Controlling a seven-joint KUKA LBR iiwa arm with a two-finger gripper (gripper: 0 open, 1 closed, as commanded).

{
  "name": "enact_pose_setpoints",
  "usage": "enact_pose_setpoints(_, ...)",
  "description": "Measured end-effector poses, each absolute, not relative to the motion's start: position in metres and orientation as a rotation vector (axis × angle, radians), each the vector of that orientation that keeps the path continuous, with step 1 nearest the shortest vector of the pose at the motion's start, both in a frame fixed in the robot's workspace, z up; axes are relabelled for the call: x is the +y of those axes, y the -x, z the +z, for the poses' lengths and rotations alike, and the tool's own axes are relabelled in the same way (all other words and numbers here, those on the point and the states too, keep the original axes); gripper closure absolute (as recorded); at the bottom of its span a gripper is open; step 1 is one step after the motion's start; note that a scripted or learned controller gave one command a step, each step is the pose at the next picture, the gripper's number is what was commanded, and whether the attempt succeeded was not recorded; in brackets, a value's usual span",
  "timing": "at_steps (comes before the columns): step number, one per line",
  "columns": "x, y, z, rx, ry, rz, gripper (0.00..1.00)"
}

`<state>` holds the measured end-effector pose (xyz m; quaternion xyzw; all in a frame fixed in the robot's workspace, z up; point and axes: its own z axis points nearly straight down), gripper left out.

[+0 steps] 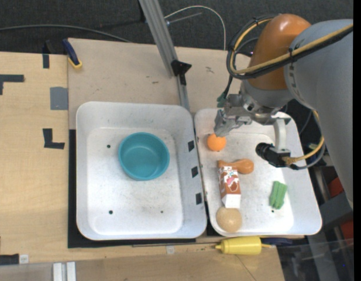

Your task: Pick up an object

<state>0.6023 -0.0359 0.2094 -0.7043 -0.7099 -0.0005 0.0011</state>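
My gripper (pixel 222 126) hangs over the far left part of the right bin (pixel 297 215), just above a small orange ball (pixel 215 143). The ball lies on the bin floor at the fingertips, and nothing shows between the fingers. Closer to the front lie an orange pear-shaped piece (pixel 241 166), a red and white carton (pixel 230 186), a tan round object (pixel 229 219) and a green piece (pixel 278 194).
The left bin (pixel 98 215) holds a teal bowl (pixel 144 156). A yellow bottle (pixel 243 246) lies on the bench in front of the right bin. A grey slanted pole (pixel 162 40) stands behind the bins. Cables loop around the arm's wrist.
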Motion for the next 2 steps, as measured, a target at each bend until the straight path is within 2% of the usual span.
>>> enact_pose_setpoints(1, 0.009, -0.600, 0.219, -2.227, 2.212, -0.001, 1.00)
enact_pose_setpoints(2, 0.058, -0.587, 0.226, -2.227, 2.212, 0.000, 1.00)
